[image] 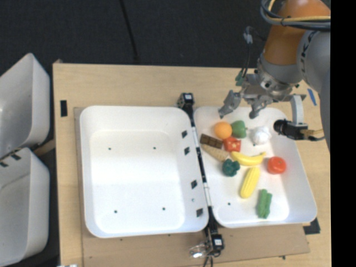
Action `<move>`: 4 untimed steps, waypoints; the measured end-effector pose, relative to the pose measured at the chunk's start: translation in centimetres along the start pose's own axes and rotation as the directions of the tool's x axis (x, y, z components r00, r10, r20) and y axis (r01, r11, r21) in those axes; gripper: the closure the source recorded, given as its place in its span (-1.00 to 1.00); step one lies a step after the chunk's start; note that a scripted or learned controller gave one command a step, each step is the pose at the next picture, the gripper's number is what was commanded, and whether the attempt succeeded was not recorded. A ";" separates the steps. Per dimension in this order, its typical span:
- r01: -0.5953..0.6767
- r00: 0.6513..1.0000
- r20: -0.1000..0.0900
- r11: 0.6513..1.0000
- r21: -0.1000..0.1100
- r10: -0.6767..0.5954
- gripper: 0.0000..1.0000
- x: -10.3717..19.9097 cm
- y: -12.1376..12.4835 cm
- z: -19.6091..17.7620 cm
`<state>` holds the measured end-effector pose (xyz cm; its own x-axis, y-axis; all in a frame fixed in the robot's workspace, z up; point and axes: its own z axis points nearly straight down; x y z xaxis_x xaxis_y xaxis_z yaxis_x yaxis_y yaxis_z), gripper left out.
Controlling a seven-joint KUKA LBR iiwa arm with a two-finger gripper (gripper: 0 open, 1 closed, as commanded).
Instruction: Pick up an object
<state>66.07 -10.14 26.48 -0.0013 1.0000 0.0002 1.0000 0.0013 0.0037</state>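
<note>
Wooden bench (128, 85), apparently dark floor behind.

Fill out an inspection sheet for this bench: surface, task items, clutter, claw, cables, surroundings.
Surface: wooden bench bearing left bin and right bin, side by side.
Task items: all in the right bin: orange, green pepper, white lump, red block, brown bar, banana, tomato, dark green piece, corn, cucumber.
Clutter: nothing seen.
Claw: claw open above the right bin's far end, holding nothing.
Cables: yellow-black cable looped at the arm's top.
Surroundings: white containers at left; dark floor beyond.
</note>
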 end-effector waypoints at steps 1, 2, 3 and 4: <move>0.001 1.000 0.004 1.000 -0.016 -0.001 -1.00 -0.9 -0.5 13.7; -0.002 1.000 0.002 1.000 -0.019 0.002 1.00 -0.9 -0.4 12.8; -0.001 1.000 0.004 1.000 -0.023 0.001 1.00 -3.7 -2.2 15.3; -0.001 1.000 0.007 0.999 -0.033 0.002 1.00 -3.8 -1.8 13.8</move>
<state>64.31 -13.93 12.66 0.0003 1.0000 -0.0063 0.9993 0.0000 0.0362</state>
